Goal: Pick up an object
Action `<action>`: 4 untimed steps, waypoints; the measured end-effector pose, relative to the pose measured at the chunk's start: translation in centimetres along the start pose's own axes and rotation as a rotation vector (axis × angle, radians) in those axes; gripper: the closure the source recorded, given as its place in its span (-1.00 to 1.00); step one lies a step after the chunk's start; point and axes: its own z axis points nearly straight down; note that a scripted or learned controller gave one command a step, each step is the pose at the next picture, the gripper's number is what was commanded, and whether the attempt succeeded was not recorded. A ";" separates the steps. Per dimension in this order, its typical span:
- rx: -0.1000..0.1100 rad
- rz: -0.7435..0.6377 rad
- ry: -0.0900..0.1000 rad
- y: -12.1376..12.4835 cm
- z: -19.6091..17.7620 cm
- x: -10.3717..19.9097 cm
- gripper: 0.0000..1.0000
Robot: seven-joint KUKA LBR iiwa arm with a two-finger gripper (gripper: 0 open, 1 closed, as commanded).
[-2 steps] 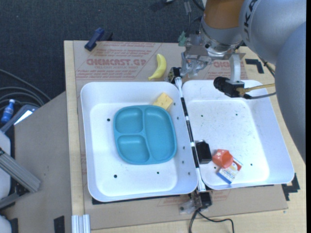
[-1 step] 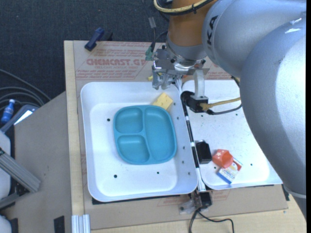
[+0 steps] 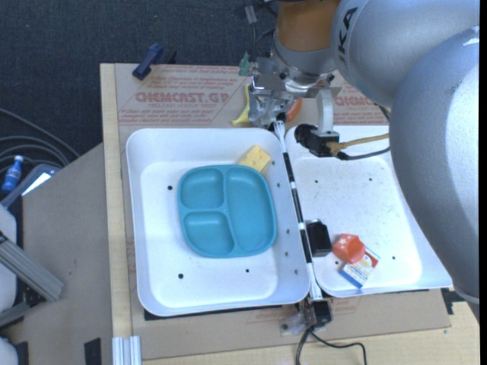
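Trouble is likely: my pincer [image 3: 268,112] hangs over the bins' far rim, grip state unclear, something yellow beside it, well apart from the yellow block [image 3: 256,158] touching the blue tray [image 3: 227,210].

Arm [image 3: 411,59] cut off at top and right edges; yellow block [image 3: 256,158] partly behind blue plate [image 3: 227,210].

Smooth matt plastic blue tray [image 3: 227,209] in a glossy white plastic bin [image 3: 144,204]; arm [image 3: 411,36] housing satin grey.
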 end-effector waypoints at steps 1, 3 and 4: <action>-0.001 0.000 0.000 0.0 -1.2 -1.4 1.00; -0.002 -0.003 0.001 0.0 -1.4 8.8 1.00; -0.001 -0.003 0.001 0.0 -1.4 8.8 -1.00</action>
